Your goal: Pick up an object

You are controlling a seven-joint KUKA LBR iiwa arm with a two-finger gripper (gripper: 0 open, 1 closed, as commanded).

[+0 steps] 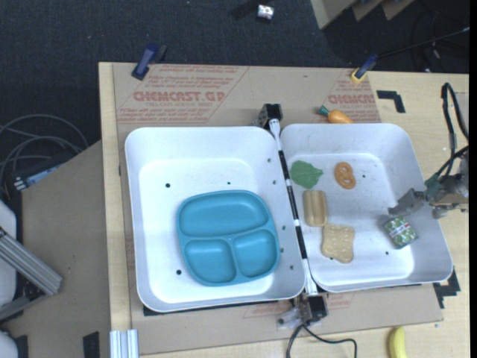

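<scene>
Along the near edge of the bench (373, 327) a yellow banana (397, 343) peeks in, and just beyond it sit the two white bins. Left bin (149, 155) carries a blue divided tray (227, 236); right bin (402, 151) has the pickings: a toast slice (337, 242) near its front edge, a tan bun (315, 207) behind that, then a green leaf (305, 174) and a pretzel (345, 175) toward the back. Now the gripper (410, 203) is at the right bin's right wall, and a small green packet (401, 231) lies just in front of it, nearest of all. Whether it has anything clamped, I can't tell from here. Behind the bin, a carrot (337, 115) rests on the bench.
</scene>
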